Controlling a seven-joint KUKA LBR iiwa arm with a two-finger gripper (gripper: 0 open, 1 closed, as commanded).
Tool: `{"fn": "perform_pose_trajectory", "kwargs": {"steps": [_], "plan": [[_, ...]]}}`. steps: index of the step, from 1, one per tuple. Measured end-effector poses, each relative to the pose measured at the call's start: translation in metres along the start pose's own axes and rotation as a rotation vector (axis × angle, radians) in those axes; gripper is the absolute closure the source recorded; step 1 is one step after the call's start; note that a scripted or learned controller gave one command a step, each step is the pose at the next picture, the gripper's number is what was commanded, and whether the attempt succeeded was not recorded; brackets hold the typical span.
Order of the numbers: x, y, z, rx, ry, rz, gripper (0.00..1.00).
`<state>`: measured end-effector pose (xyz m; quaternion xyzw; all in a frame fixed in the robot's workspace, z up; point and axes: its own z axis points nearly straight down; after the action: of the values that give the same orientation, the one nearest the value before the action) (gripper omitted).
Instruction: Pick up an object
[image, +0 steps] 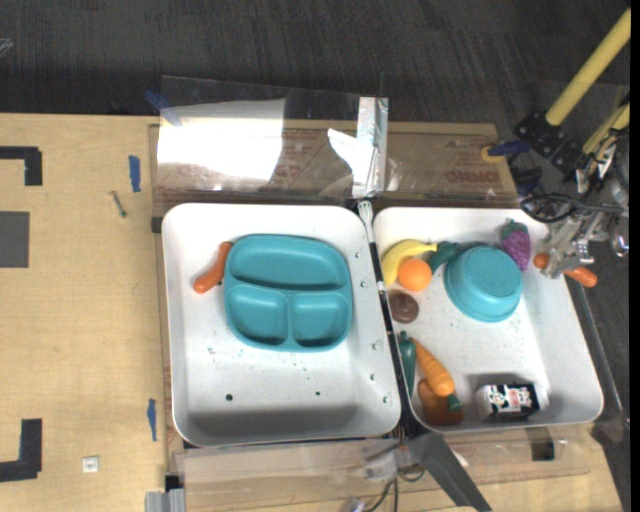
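The camera looks down on two shallow white bins side by side. The left white bin (190, 400) holds a teal plastic tray with three sections (289, 290), and a small orange toy carrot (211, 270) pokes out from under the tray's left edge.

The right white bin (560, 350) holds many small toys. A teal round plastic bowl (484, 281) sits upside down near the top. Beside it lie a yellow toy banana (405, 251) and a small orange ball-shaped fruit (415, 273), which touch each other. A purple bunch of toy grapes (516, 245) sits at the bowl's upper right. A brown round piece (403, 306) lies lower, near the left wall. At the bottom lie a bigger orange toy carrot with a green top (432, 368) and a small black and white carton (510, 399).

The metal gripper (572, 250) is at the right bin's upper right rim, near a small orange piece (583, 276). The gripper is a blur of wires and metal parts, so it is too hard to tell if its grip is wide, narrow or holding anything. It is also unclear if the orange piece is a toy or a part of the arm.

The job looks not done yet, since all the clear toys rest in the bins
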<state>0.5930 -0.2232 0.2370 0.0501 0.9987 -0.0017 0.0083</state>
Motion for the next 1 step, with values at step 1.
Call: {"fn": "perform_pose_trajectory", "kwargs": {"steps": [1], "plan": [[0.0062, 0.0556, 0.0175, -0.004, 0.013, 0.116, 1.0]]}}
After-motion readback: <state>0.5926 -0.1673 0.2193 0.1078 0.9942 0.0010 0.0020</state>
